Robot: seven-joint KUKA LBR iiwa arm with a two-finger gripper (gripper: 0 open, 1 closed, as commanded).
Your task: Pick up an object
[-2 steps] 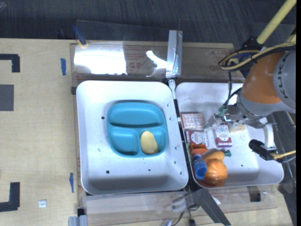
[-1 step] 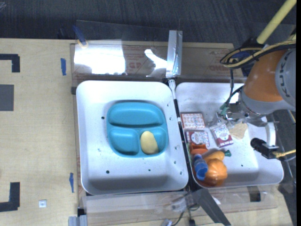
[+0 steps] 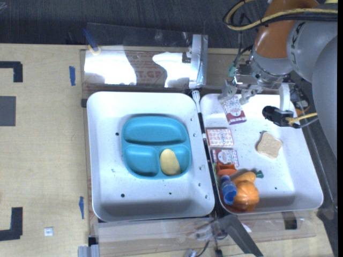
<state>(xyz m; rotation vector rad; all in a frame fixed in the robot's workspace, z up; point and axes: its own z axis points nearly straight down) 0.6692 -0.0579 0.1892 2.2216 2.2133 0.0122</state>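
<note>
My gripper [image 3: 236, 97] hangs over the back left corner of the right bin [image 3: 300, 170]. A small white and red packet [image 3: 235, 112] dangles tilted from its fingertips, its top edge pinched between them. More objects lie in that bin. Two similar red-patterned packets [image 3: 220, 137] [image 3: 225, 156] rest along the left wall. A tan bread slice [image 3: 269, 144] is in the middle. An orange toy vegetable [image 3: 246, 193] with a blue piece [image 3: 228, 190] sits at the front left.
The left bin [image 3: 102, 143] bears a blue divided tray [image 3: 153, 135] with a yellow oval object [image 3: 170, 161] in its lower right compartment. A clear plastic panel [image 3: 139, 63] stands behind the left bin. The arm's black fitting with a yellow cable [image 3: 278, 115] overhangs the right bin's back.
</note>
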